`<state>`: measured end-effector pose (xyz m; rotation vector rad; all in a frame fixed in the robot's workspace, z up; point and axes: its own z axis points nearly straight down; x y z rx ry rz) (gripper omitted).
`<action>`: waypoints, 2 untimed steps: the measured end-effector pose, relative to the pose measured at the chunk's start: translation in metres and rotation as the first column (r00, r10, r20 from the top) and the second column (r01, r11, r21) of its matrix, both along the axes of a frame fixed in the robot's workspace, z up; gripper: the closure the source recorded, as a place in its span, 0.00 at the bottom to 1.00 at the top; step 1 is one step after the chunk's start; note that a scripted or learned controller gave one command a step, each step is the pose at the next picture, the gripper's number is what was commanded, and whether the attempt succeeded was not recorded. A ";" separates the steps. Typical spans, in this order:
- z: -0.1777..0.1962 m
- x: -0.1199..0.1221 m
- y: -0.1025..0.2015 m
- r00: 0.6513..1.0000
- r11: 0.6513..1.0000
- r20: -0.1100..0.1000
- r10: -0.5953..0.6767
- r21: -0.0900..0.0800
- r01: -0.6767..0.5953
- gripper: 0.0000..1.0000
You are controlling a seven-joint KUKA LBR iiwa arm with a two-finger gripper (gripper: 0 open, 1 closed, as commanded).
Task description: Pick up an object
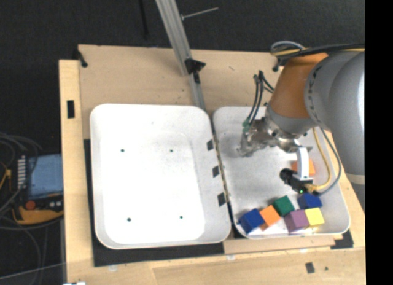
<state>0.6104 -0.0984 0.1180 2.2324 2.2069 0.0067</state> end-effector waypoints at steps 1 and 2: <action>0.062 -0.005 -0.002 1.000 1.000 0.002 0.000 -0.002 0.000 1.00; 0.106 -0.004 -0.003 1.000 1.000 0.002 0.010 -0.002 -0.010 1.00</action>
